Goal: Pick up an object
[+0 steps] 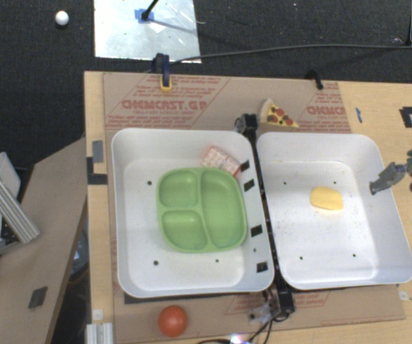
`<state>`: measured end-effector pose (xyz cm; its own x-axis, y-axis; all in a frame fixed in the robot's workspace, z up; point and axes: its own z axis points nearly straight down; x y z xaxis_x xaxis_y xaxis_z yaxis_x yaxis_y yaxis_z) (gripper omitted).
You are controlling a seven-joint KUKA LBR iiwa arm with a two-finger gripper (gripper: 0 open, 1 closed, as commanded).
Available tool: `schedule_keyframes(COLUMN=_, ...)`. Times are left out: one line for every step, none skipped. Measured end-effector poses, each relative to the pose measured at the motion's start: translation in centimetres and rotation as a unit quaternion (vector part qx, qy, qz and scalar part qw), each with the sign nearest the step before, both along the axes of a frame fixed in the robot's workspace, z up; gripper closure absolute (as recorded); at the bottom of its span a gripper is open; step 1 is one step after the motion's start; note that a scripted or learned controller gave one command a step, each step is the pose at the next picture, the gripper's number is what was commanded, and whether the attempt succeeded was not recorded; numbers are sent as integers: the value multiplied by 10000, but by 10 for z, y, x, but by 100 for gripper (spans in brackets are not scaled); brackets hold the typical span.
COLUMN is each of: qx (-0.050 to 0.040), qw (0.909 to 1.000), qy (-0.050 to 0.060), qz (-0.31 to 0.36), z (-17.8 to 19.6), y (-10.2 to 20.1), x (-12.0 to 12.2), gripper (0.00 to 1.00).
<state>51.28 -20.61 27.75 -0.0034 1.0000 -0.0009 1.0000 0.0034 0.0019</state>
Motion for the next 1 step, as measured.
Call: schedule_keyframes(qx=6, qw=10000, qy=8, qz=-9, z=-60, y=3, x=-3, gripper=0)
